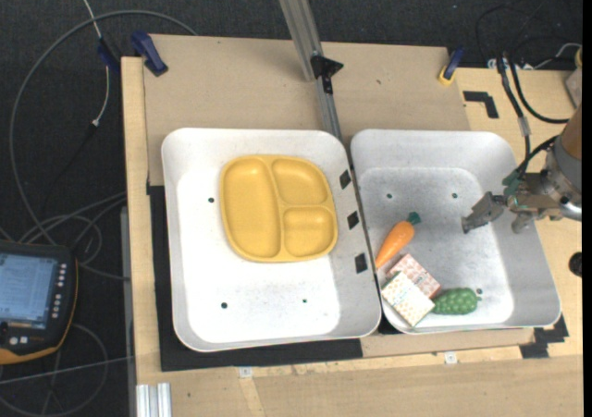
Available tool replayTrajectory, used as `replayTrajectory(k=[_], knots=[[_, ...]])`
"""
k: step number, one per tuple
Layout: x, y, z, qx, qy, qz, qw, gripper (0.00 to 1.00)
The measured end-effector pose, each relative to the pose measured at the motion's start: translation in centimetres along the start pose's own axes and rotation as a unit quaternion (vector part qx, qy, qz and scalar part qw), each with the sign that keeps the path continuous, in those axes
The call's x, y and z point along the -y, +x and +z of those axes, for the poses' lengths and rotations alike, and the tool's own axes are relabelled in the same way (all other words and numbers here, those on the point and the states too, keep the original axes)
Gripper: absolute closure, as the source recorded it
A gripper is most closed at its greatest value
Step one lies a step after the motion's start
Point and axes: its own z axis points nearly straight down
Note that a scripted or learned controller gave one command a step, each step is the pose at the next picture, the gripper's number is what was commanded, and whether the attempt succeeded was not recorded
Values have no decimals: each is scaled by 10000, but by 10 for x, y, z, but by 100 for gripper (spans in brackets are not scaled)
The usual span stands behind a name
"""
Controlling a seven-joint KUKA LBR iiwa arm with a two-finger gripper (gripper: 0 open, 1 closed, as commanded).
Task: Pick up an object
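**Arm at the right bin's edge, 3 items lying near the front**

2 shallow white bins sit side by side on a tan bench. The left bin (pixel 185 313) holds a yellow plate (pixel 276 207) with 3 compartments, lying flat in the upper middle of the bin.

The right bin (pixel 435 152) holds the things to pick. A toy carrot (pixel 395 241) lies at a slant near the bin's left wall, its green top pointing up and to the right. Just below it, a small patterned box (pixel 409 288) rests near the front left corner, with its lower part at the bin's front rim. A green, bumpy toy vegetable (pixel 455 301) lies just beside the box on its right, close to the front wall. The carrot's tip is near the box's upper edge; whether they touch cannot be told.

The arm reaches in from the right, over the right side of the right bin. Its gripper (pixel 498 214) hangs above bare bin floor, well apart from the carrot, the box and the green vegetable. The 2 dark fingers stand apart, one (pixel 481 212) angled toward the left and one nearer the wrist, with nothing between them.

A metal pole (pixel 296 8) rises from the back of the bench between the bins, and blue clamps (pixel 148 53) grip the bench's far corners. A handheld screen (pixel 32 300) lies off the bench at the left.
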Motion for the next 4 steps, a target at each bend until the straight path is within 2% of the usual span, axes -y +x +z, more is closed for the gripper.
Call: replayTrajectory(k=[1,3,4], knots=[[0,0,0,1,-3,1,10000,0],[-4,9,122,-10,30,-1,10000,0],[-4,9,126,-3,11,4,10000,0]])
